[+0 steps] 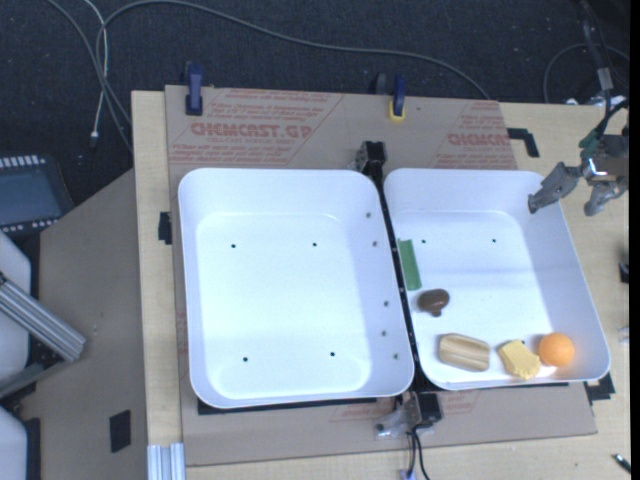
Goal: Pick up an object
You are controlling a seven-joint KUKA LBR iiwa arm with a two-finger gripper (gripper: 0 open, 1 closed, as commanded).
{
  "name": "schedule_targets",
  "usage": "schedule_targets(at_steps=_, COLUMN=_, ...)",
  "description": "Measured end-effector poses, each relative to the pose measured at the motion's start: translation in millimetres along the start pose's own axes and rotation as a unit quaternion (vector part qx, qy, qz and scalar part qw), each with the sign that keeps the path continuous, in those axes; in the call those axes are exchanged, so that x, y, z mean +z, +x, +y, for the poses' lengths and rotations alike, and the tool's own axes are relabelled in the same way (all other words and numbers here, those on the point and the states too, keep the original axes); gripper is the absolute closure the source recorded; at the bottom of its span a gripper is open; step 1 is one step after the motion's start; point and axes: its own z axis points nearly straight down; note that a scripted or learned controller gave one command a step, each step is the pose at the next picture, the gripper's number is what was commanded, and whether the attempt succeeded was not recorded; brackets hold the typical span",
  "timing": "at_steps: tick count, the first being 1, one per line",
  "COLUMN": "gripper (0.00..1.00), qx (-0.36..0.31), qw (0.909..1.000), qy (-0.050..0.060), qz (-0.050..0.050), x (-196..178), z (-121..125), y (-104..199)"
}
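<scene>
— Which markings can you read on the bench?

— Check the brown board beneath the two bins. Along its far edge you find red print reading roughly "CHEMCAST GP", with a slanted repeat near its far right corner. The finer lines are too small to read.

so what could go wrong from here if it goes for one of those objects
The gripper, fingers spread, sits at the right bin's far rim, well away from the objects. The orange ball could roll off when touched. The yellow piece and the tan block lie close together by the near wall, so fingers might hit a neighbour or the wall.
</scene>
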Motion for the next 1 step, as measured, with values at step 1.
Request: schedule_targets(at_steps=1, gripper=0.0, qx=0.0, qw=1.0, qy=0.006, qz=0.002, x=205.6, z=-19.3, y=-0.7)
